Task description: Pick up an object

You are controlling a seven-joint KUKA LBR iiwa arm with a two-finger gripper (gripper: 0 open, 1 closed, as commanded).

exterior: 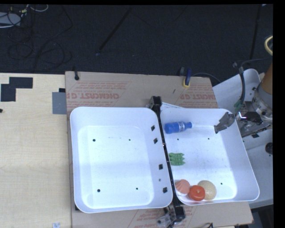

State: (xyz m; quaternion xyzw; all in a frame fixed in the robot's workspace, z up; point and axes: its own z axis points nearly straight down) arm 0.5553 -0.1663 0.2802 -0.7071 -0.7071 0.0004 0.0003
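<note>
The gripper [227, 121] hung over the right bin's [249, 178] far edge; whether it was open, I could not tell. A blue bottle [177, 127] lay nearby.

The desk [31, 147] has a pale wood-grain top, brightly and evenly lit. A few dark grey rectangular patches [58, 102] sit on it near the upper left. A brown cardboard sheet [133, 89] with red printed lettering lies flat over the middle of the desk, and a blue-and-yellow clamp [187, 76] grips its far edge. Beyond the desk the floor [133, 35] is dark carpet, almost black, with thin cables [26, 13] trailing across it at the upper left. At the right a light grey surface [267, 178] meets the cardboard.
</note>
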